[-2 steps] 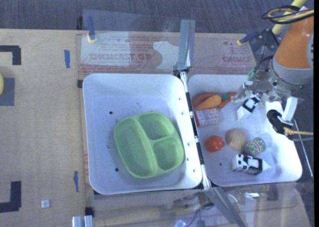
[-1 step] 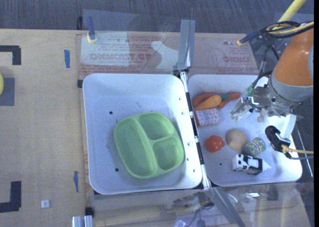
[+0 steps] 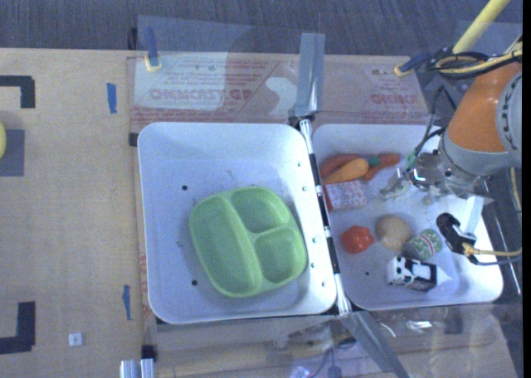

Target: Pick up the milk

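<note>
The grey arm's two-finger gripper is hovering with fingers spread and empty over the right white bin, while the black-and-white cow-patterned milk carton is lying near the bin's front edge; a descent here is risking the orange carrot or beige potato instead.

Milk: small carton, white with black cow-like patches. Lies tipped on its side in the right-hand bin, near that bin's front edge, just below a green-and-white can and right of a red tomato.
</note>
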{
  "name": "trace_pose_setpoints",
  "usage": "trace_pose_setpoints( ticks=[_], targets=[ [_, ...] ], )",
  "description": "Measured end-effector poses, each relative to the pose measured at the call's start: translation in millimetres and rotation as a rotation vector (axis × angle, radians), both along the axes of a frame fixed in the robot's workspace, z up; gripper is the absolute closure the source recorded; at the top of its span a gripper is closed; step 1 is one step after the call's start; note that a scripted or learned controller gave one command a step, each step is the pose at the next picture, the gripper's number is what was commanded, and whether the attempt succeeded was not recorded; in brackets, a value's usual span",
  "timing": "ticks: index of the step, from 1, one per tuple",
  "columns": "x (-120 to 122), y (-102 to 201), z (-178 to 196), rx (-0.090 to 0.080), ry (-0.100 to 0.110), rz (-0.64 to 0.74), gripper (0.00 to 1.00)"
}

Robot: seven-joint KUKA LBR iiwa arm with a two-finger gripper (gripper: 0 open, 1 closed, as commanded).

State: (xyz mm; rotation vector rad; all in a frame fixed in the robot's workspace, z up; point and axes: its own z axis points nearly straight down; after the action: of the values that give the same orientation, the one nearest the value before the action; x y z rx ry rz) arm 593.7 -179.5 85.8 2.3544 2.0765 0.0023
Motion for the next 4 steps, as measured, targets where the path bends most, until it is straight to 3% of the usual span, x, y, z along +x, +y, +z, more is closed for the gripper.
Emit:
trace_pose_setpoints(
  ticks=[1, 2, 3, 4],
  targets=[
    [66, -29, 148, -0.002, 0.0, 0.0, 0.0],
    [23, -13, 157, 0.0, 0.002, 0.167, 0.0],
    [22, -34, 38, -0.001, 0.001, 0.279, 0.0],
    [72, -42, 63, -0.002, -0.001, -0.181, 0.0]
  ],
)
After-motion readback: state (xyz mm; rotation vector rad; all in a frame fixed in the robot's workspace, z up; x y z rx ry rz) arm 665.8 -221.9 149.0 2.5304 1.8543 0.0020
